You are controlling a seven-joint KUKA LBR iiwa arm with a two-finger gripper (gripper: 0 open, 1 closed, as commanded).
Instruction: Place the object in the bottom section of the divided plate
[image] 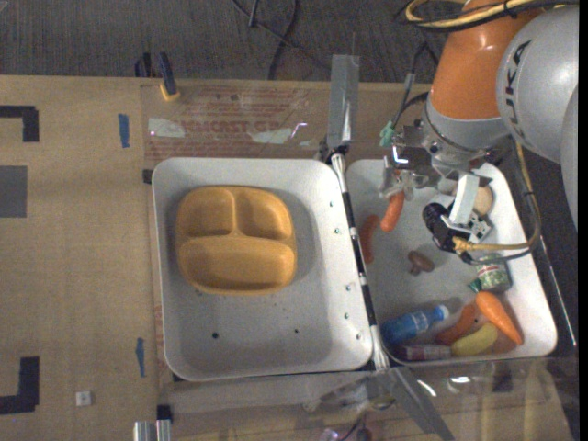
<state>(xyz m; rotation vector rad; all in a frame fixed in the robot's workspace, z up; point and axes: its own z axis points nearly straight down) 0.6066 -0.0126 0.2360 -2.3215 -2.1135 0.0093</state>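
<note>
Carrot (392, 212) in fingers (399, 184), long axis near vertical, tip down-left, over right bin (542, 333).

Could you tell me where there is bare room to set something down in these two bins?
The left white bin has bare floor below and beside the orange divided plate. The right white bin is crowded along its near edge by the blue bottle and orange carrot.
</note>
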